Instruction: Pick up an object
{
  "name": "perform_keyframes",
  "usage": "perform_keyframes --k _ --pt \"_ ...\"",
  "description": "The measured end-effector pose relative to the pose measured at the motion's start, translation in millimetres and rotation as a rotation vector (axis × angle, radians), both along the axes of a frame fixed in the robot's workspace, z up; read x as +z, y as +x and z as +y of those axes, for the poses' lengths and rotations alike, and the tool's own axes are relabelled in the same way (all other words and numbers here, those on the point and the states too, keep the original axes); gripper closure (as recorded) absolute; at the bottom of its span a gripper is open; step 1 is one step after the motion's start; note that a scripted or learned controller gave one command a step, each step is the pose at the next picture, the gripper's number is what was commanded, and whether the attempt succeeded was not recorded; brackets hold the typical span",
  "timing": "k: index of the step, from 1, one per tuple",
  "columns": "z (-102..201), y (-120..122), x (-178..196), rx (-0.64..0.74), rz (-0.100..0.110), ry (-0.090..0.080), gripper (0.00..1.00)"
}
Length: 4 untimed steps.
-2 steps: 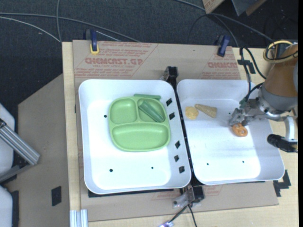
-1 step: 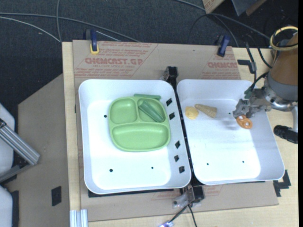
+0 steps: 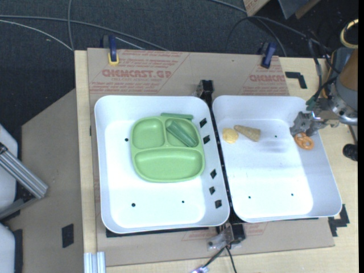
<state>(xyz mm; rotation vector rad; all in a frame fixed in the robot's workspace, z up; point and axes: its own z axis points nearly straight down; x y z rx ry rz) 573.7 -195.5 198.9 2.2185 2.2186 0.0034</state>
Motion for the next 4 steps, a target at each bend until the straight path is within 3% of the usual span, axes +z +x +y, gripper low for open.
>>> perform_keyframes --k 1,4 --pt "-10 3 57 0.000 -0.003 -0.001 1.00" --pt "153 0 52 0.007 0.005 0.004 1.00"
